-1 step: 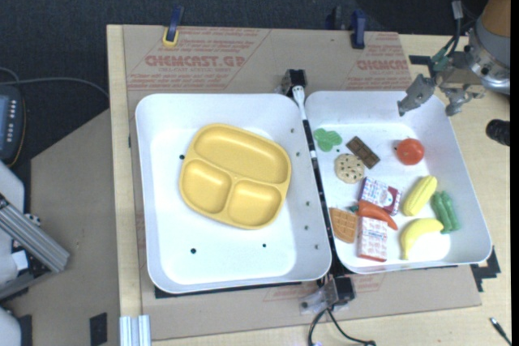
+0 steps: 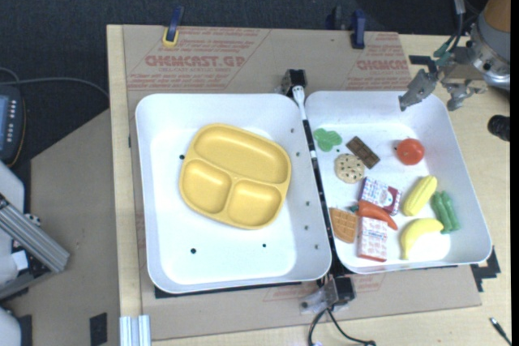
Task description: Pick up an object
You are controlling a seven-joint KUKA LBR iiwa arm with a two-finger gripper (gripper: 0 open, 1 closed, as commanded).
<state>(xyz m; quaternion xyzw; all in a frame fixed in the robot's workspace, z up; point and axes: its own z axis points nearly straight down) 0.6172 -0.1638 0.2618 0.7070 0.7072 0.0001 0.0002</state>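
The right bin [image 2: 462, 166] holds several toy foods: a red tomato [image 2: 410, 151], a brown chocolate bar [image 2: 362, 151], a cookie [image 2: 349, 168], a green leaf piece [image 2: 328, 139], a yellow banana [image 2: 419, 195], a second yellow fruit [image 2: 422, 235], a green pod [image 2: 444, 211], a red-and-white carton [image 2: 379, 194], a carrot [image 2: 377, 213] and a waffle [image 2: 344, 224]. My gripper [image 2: 435, 93] hangs over the bin's far right corner, above and beyond the tomato. It is open with nothing between its fingers.
The left bin [image 2: 154, 198] holds a yellow divided plate [image 2: 235, 175]. A black clamp [image 2: 294, 81] sits at the far end of the seam between the bins. The toys crowd the right bin's near half; another carton [image 2: 373, 239] lies by the waffle.
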